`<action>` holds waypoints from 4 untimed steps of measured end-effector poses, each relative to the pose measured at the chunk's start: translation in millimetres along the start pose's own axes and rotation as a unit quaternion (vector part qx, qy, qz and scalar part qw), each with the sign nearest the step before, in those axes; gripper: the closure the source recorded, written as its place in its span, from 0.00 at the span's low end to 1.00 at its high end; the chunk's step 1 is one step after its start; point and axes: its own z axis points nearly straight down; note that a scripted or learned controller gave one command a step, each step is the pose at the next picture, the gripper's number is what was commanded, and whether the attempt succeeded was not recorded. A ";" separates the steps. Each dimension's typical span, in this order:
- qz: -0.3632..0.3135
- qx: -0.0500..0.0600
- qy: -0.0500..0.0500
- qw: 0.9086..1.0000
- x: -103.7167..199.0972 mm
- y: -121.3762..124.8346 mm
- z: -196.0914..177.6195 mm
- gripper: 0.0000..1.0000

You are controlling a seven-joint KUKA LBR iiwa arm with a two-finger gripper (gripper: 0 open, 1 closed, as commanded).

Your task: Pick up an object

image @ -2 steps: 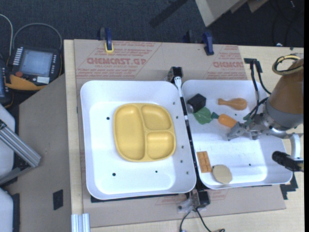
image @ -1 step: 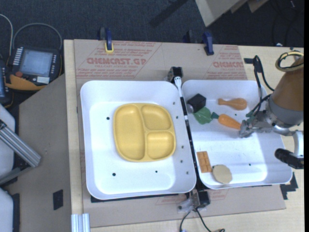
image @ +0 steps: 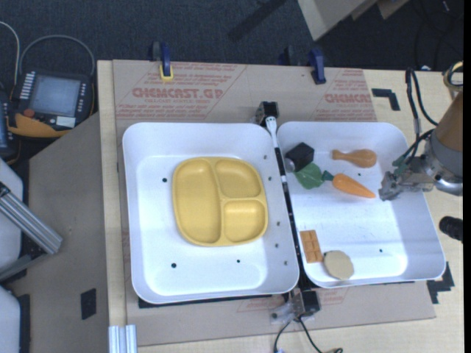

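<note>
The bench top is a brown board (image: 221, 79) printed in red along its far edge; the lettering reads roughly "CHEMCAST GP" on the left, and a second, partly hidden run of the same print lies to the right. Two blue clamps (image: 163, 56) grip that far edge.

The left bin (image: 147, 160) holds a yellow divided plate (image: 219, 200) with three compartments, lying flat near its middle.

The right bin (image: 412, 248) holds the loose pieces. Toward its far left corner sits a black block (image: 299, 154), touching a green leafy piece (image: 310, 176) just nearer. Right of these lies an orange carrot (image: 352, 186), pointing right, and beyond it a tan drumstick shape (image: 355, 156). At the near left lie an orange waffle-like bar (image: 311, 245) and, just beside it, a round beige cookie (image: 338, 264).

The gripper (image: 390, 188) hangs over the right side of the right bin, just right of the carrot's tip; whether its fingers are apart or closed cannot be made out, and nothing is visibly between them.

A small screen device (image: 53, 98) rests off the bench at far left.
</note>
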 end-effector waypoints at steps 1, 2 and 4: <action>0.000 -0.001 0.000 1.000 -1.4 -2.0 -43.8 1.00; -0.001 -0.001 0.000 1.000 -5.8 6.4 -90.7 1.00; -0.003 0.001 0.001 1.000 111.5 41.3 -88.1 1.00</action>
